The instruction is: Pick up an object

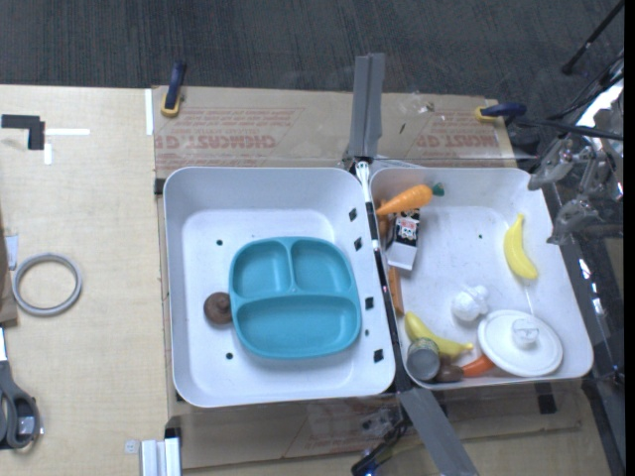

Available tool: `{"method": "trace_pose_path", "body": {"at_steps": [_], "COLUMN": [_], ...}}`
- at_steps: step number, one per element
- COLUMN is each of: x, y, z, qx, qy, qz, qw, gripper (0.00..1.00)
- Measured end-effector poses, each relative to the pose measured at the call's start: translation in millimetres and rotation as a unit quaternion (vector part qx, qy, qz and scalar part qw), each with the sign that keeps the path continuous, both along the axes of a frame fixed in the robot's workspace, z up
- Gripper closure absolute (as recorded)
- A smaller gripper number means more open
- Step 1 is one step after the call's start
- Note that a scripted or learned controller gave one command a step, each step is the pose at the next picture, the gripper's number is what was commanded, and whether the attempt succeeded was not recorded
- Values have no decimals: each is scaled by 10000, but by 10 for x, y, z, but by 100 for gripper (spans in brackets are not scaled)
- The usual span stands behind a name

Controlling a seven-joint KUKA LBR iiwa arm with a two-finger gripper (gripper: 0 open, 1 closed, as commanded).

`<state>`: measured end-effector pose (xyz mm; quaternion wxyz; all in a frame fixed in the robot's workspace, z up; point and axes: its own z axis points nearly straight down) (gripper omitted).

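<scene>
Two white bins side by side on the worktop (79, 196), a divider ridge between them.

Writing: cardboard sheet (298, 127) under the far side of the bins carries red print, reversed or upside down from this angle, not readable. Small carton (404, 239) in the right bin has a black-and-white printed face, text too small to read.

Left bin (189, 206): teal three-compartment plate (295, 297) at centre, long axis roughly left-right, two small compartments on the far side, one large on the near side. Small brown round object (217, 307) just beside the plate's left edge.

Right bin (496, 191): toy carrot (402, 200) at far left corner, long axis left-right with a slight tilt, green tip pointing right and far. Carton just near of it, leaning against the divider. Yellow banana (519, 250) on the right side, long axis near-far, curved. Second banana (437, 336) near the front, long axis slanting left-far to right-near. Small white lumpy object (468, 303) mid-bin. White lidded dish (520, 343) at near right. Grey can (423, 361) at near left corner, open end up. Orange piece (477, 366) peeking out beside the dish, part hidden.

Arm hardware (585, 181) at the right edge, beyond the right bin's rim. Pincer state: cannot tell, nothing seen grasped.

Elsewhere on the worktop: grey tape roll (46, 284) at left, scissors (18, 415) near left, blue-yellow clamps (176, 87) at the far edge of the cardboard.
</scene>
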<state>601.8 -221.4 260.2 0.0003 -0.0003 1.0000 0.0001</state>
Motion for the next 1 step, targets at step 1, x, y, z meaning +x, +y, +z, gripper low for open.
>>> {"method": "trace_pose_path", "body": {"at_steps": [1], "x": [-647], "y": [-3], "z": [-1582], "qx": [-14], "qy": [-39], "qz": [-98], "qw": [9999], "gripper": [0]}}
